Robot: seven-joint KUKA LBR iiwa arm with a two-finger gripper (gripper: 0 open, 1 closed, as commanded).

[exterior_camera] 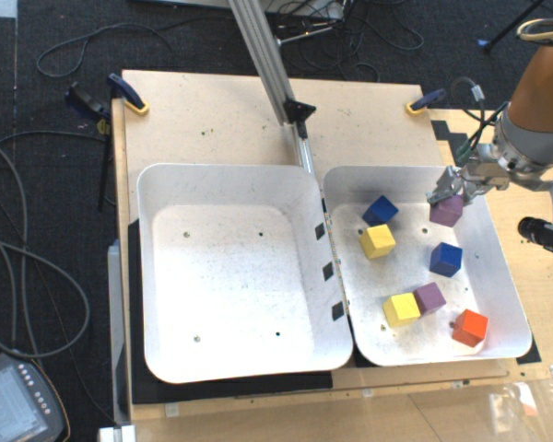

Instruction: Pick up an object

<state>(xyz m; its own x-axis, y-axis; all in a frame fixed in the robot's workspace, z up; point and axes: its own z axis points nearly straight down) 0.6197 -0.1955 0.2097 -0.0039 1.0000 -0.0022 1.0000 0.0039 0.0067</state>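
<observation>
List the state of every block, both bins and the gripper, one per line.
gripper: shut on the purple block, over the right bin's far side
purple block: held, lifted
blue blocks: resting in right bin
yellow blocks: resting
second purple block: resting, touching a yellow one
orange block: resting
left bin: holds no blocks

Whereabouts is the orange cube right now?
The orange cube sits in the near right corner of the right bin, just right of a purple cube and a yellow cube.
</observation>
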